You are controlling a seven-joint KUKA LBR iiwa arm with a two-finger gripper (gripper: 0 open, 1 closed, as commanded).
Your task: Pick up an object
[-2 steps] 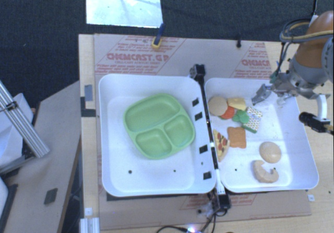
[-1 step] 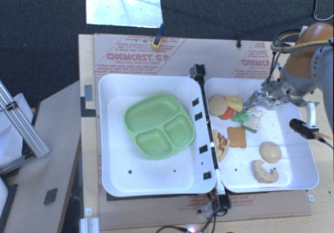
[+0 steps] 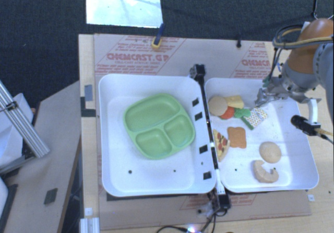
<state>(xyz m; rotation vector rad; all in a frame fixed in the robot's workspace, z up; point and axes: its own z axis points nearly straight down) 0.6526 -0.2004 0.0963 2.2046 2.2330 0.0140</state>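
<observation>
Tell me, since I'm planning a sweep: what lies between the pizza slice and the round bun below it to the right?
In the camera view, the toast slice lies between the pizza slice and the round bun.

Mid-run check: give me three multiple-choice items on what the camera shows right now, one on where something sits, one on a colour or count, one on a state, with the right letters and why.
1. Where does the green divided plate lie?
A. in the left bin
B. in the right bin
C. on the bare bench

2. How many compartments does that plate have?
A. two
B. three
C. five

3. Where is the gripper now?
A. over the left bin
B. over the right bin's far side, near the food pile
C. outside both bins

Key: 1 A, the plate rests inside the left bin. 2 B, one long section and two smaller ones show. 3 B, it sits over the right bin, close to the white patterned packet.
</observation>
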